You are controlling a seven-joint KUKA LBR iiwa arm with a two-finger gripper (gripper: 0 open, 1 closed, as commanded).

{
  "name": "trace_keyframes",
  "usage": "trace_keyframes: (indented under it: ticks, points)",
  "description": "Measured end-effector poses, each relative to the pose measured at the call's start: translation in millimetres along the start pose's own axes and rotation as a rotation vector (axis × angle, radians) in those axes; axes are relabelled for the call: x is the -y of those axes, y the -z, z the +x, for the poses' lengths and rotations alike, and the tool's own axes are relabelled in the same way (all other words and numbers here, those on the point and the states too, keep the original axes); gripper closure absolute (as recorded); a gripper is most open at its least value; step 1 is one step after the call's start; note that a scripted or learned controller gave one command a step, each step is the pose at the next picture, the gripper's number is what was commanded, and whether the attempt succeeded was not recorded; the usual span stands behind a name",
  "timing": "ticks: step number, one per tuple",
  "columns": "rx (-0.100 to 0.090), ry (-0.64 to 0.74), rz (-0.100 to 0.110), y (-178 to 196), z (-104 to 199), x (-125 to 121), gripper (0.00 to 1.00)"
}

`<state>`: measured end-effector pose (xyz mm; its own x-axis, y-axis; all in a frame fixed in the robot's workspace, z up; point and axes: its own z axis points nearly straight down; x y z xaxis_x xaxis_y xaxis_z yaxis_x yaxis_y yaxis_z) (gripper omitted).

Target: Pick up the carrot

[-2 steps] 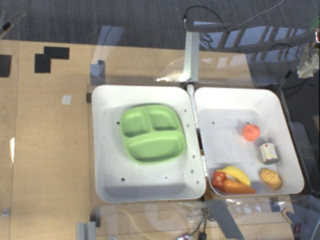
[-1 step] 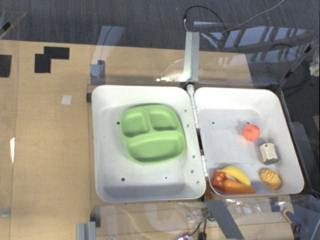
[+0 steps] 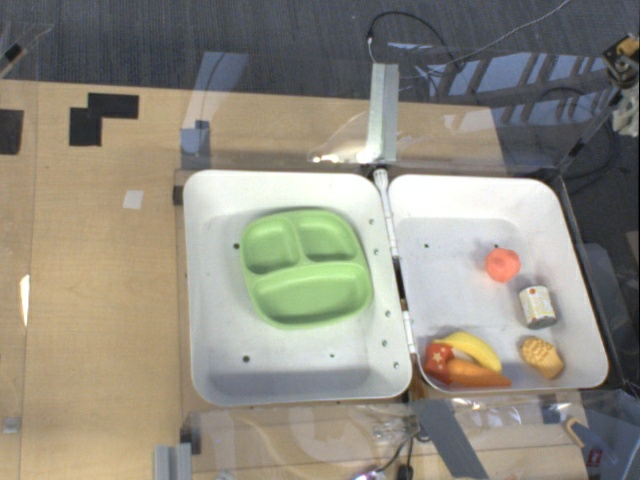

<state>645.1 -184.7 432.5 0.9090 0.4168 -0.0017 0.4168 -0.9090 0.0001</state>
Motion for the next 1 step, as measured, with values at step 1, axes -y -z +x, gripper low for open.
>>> trace_keyframes:
  ticks: [1]
  points:
    - [0.002, 0.012, 0.000, 8.3, 3.4, 0.9, 1.00]
